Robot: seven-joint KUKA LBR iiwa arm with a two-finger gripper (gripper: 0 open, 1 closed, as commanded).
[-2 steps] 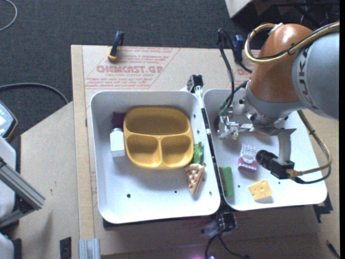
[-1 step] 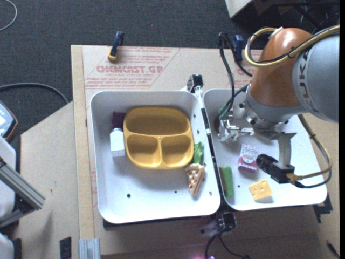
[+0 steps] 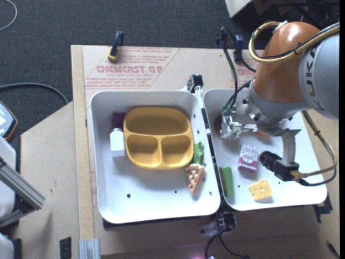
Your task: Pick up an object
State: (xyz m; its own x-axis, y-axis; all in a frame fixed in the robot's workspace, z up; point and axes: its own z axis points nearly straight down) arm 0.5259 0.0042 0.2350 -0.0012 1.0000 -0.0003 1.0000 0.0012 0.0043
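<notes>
In the left bin the yellow divided plate fills the far middle. A white bottle sits just beside its left edge, and a green piece and a pizza slice crowd the right wall, so open floor runs along the near side. In the right bin the arm and gripper cover the far half; nearer, a pink carton, a green stick and a cheese wedge leave narrow lanes between them.
</notes>
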